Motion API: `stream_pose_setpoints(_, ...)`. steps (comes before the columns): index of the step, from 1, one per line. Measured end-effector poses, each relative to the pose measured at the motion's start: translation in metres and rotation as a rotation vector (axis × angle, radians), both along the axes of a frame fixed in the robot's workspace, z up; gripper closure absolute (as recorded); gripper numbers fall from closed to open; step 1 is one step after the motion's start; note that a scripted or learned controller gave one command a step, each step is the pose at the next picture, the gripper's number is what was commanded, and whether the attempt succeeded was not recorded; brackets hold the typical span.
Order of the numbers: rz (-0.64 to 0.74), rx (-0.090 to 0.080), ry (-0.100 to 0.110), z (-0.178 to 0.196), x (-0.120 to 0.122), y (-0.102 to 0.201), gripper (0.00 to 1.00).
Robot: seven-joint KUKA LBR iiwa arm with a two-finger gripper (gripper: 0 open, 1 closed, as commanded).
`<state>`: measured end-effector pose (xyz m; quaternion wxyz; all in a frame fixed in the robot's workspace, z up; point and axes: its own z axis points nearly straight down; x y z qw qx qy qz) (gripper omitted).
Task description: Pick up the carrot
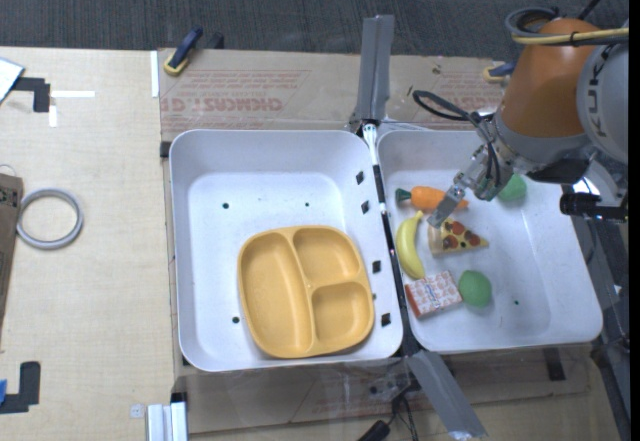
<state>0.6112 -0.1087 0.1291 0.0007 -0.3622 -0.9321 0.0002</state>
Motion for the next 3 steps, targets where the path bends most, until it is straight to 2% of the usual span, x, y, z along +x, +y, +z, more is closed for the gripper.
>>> stream_pose_setpoints(1, -0.123, 0.000, -0.002, -0.038, 0.015, 0.002, 0.00)
stream_pose_setpoints(2, -0.125, 0.000, -0.002, -0.030, 0.016, 0.001, 1.00)
stream_pose_setpoints(3, -0.211, -0.002, -0.002, 0.055, 0.037, 0.001, 1.00)
